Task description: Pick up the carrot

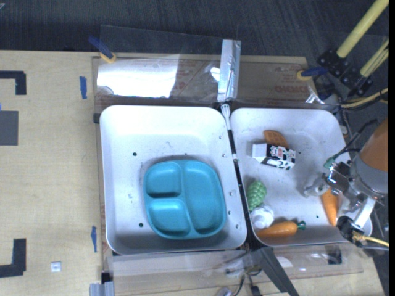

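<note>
A carrot (281,229) with a green top lies along the front wall of the right bin (308,125), its tip pointing left. My gripper (334,193) is low over the right side of that bin, up and to the right of this carrot and apart from it. A second orange, tapered piece (331,208) sits right at the gripper, pointing toward the front wall. Whether it is gripped or only lies beneath is unclear.
The right bin also holds a brown bread-like piece (274,137), a black-and-white carton (275,155), a green knobbly item (257,192) and a small white item (262,216). A blue divided plate (185,197) lies in the left bin (117,165). Yellow poles (364,23) stand at the back right.
</note>
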Robot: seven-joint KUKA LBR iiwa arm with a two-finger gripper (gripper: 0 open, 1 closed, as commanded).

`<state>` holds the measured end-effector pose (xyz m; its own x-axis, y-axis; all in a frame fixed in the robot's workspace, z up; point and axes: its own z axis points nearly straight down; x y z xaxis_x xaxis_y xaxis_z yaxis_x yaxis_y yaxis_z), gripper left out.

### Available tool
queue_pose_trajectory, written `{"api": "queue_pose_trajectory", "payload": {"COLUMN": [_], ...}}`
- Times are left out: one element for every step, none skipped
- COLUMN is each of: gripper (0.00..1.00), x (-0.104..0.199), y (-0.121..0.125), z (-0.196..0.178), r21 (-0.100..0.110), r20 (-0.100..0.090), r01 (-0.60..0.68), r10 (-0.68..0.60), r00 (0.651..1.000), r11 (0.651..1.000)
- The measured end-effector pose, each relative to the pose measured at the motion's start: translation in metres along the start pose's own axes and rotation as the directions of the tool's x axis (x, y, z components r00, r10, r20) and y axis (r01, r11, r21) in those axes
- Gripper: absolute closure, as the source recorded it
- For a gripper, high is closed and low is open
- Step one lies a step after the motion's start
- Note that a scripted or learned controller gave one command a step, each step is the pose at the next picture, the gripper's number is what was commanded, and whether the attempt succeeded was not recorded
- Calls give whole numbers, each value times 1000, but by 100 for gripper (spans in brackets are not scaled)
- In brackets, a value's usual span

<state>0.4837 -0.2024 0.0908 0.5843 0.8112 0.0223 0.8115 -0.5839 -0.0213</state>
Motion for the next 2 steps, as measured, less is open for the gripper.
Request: {"api": "queue_pose_trajectory", "payload": {"gripper": [100,100], "x": [-2,73], "y": [2,-27], "z": [-8,-113], "r21": [-16,-26], "r20": [9,15], "r01": [-1,-89], "r10": [1,89], "r00": [1000,996], "r11": [1000,996]}}
